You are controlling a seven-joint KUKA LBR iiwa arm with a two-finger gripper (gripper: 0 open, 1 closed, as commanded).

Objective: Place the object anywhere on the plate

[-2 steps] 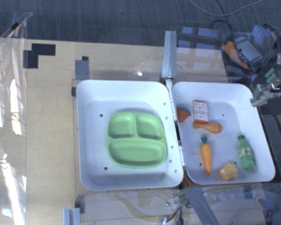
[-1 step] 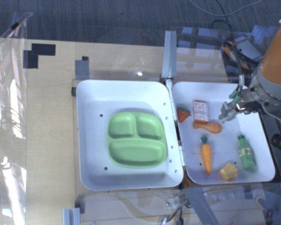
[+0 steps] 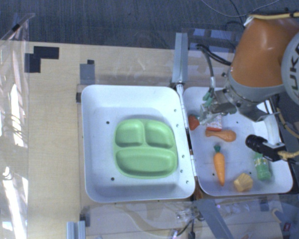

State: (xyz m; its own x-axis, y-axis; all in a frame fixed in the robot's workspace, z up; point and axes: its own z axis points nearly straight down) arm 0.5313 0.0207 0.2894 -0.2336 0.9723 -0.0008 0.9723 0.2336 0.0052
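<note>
Hovering claw (image 3: 212,114), grip state unclear, above smooth orange squash (image 3: 221,134), green plate (image 3: 145,147) apart

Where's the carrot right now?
The carrot lies in the right bin, near its front middle, pointing toward the camera. It sits just below the orange squash-shaped toy and left of the yellow piece.

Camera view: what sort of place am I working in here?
Likely a robotics lab pick-and-place cell: a wooden bench bears two white bins, one holding a green divided plate, the other toy food such as a carrot, under a KUKA arm.
</note>
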